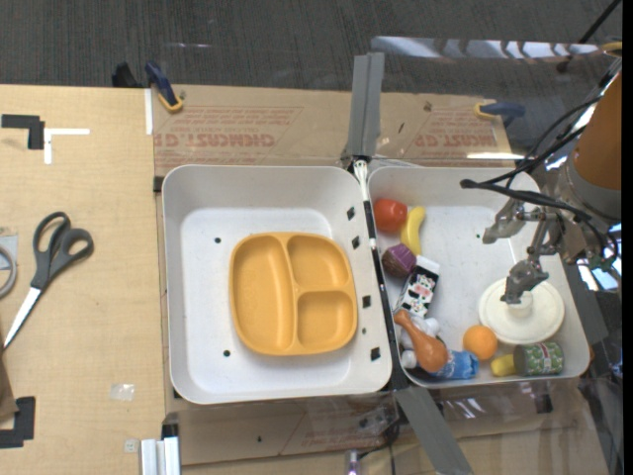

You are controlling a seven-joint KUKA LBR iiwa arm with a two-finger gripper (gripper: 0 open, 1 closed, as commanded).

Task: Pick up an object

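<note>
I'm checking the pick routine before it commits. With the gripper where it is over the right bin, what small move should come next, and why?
Probably a short straight descent onto the white round object. The gripper sits right above it in the right bin, and nothing is seen between its tips. The orange ball and green can lie close by, so sideways travel risks bumping them.

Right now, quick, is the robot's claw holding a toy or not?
Gripper: right over the white round thing in the right bin; open or closed cannot be told, and no toy is visibly held.
</note>
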